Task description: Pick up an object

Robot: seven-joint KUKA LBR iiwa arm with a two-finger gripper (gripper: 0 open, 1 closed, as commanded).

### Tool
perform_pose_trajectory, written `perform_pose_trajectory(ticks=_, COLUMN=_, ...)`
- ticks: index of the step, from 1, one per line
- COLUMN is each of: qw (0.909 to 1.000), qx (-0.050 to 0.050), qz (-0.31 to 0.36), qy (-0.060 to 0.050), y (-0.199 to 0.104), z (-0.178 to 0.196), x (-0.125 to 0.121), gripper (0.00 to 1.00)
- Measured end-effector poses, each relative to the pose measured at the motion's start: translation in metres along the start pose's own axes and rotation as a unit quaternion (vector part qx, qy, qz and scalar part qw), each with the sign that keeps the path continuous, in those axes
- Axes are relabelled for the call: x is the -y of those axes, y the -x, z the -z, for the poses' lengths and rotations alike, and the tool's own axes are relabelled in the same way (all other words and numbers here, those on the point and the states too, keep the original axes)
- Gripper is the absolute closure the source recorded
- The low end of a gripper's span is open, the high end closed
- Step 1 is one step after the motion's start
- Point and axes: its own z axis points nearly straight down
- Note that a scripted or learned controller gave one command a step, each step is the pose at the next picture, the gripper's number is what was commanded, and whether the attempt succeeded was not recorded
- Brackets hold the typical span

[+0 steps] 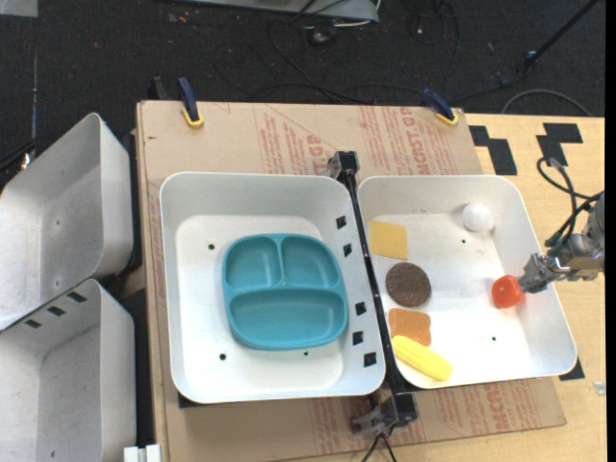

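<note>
The right bin (pixel 539 349) holds several small objects. A red-orange ball (pixel 505 293) lies near its right wall. A white ball (pixel 477 218) sits at the back. A yellow square slice (pixel 389 240), a round brown cookie (pixel 408 284), an orange piece (pixel 411 326) and a yellow corn-like piece (pixel 423 360) line the left side. My gripper (pixel 535 277) reaches in over the right wall. Its tip sits right beside the red-orange ball on that ball's upper right, low in the bin. Whether it touches the ball is unclear.
The left bin (pixel 183 258) holds a teal divided plate (pixel 285 291). A black divider (pixel 366 287) with clips runs between the bins. Two more white bins (pixel 58 258) stand off the bench at the left. Cables (pixel 568 186) hang at the right.
</note>
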Motion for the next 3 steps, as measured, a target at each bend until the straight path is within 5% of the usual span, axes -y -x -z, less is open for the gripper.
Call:
perform_pose_trajectory(ticks=1, qw=1.0, qx=-0.002, qz=-0.001, qy=-0.004, y=0.0, z=-0.016, x=0.0, gripper=1.0)
perform_pose_trajectory(ticks=3, qw=1.0, qx=-0.003, qz=0.003, qy=-0.003, y=-0.109, z=0.006, x=-0.008, gripper=1.0)
